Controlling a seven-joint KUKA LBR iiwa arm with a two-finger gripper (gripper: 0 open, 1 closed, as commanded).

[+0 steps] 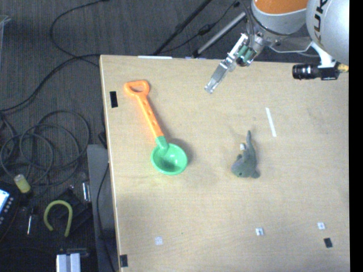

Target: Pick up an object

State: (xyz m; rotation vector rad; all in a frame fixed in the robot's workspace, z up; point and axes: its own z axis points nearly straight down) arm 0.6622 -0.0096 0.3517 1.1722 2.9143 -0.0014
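Observation:
A toy scoop (156, 134) with an orange handle and a green bowl lies on the left part of the light wooden board (187, 225), its handle pointing to the far left. A small grey toy animal (246, 163) lies near the middle of the board. My gripper (213, 85) hangs over the board's far edge, well above and behind both objects, with nothing seen in it. It is tilted down toward the left.
A short white stick (271, 122) lies right of centre, beyond the grey toy. Small markers dot the board's near edge. Off the board's left edge, dark floor holds cables (45, 146) and a green hook (58, 214).

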